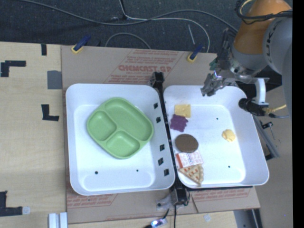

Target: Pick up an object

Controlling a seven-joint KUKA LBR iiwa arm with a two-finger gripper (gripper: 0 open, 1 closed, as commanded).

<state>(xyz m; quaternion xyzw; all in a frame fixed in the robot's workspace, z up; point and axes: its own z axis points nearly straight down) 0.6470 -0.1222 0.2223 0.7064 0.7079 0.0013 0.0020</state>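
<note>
The arm (280, 37) is grey with an orange band, black cables, and a small dark metal tool (209, 88).

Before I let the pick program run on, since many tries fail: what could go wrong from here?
The gripper hovers at the right bin's far rim, away from every item; a straight descent may close on nothing. The yellow block, purple piece, brown disc and waffle crowd the divider, so the fingers could hit it or catch two. The small yellow piece looks easily pushed.
</note>
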